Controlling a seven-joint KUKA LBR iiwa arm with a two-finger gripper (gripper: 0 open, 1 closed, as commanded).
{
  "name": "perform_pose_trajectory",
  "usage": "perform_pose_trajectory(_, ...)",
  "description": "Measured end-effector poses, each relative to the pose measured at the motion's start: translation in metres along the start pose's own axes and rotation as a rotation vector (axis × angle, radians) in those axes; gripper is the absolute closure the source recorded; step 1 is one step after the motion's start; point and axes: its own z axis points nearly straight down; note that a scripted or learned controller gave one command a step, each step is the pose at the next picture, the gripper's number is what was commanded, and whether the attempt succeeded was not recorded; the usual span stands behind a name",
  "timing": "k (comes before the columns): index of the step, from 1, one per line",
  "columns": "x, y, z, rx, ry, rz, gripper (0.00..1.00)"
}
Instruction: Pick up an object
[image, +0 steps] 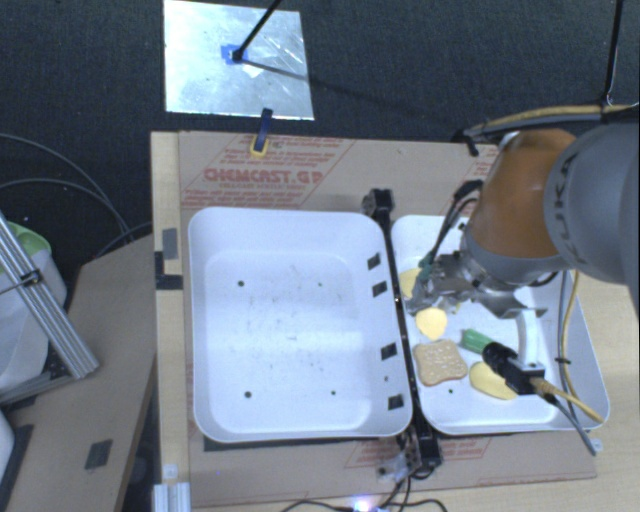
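The gripper (432, 290) hangs low in the right bin (580, 405), just above a pale yellow piece (432, 323); its state I cannot tell. Nearby lie a tan cracker (440, 362), a green item (474, 340) and a yellow lump (488, 379). The left bin (215, 300) adjoins.

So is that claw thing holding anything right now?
Gripper: low in the right bin, above a yellow piece; a grasp cannot be told.
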Motion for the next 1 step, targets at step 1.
perform_pose_trajectory(1,0.0605,0.0013,-0.0853,-0.006,0.0,0.0,1.0)
